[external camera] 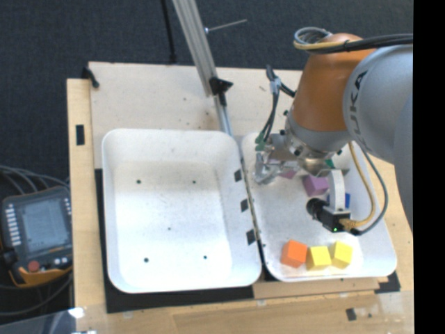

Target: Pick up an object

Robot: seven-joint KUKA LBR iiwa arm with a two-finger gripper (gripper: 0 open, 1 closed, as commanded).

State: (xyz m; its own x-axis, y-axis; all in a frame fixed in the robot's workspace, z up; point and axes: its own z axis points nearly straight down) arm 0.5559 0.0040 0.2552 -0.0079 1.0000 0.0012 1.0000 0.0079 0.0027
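White plastic, two shallow bins side by side on a pale wooden desk (139, 96): the left bin (174, 207) shows a speckled floor, and the right bin (292, 207) has the arm working over it. The grey arm (375, 89), with its orange band (323, 82), comes in from three o'clock and drops toward the upper left part of the right bin, just beside the wall the bins share. The pincer (268, 165) hangs low there; from where I stand I cannot tell whether it is open or closed, and nothing shows between its tips. A purple block (316, 184) lies just at four o'clock of the pincer, partly under the wrist. Along the right bin's six o'clock edge sit an orange block (294, 253) and two yellow blocks (320, 257) (343, 253) in a tight row. A handheld control pendant (38, 232) rests at nine o'clock, off the desk.
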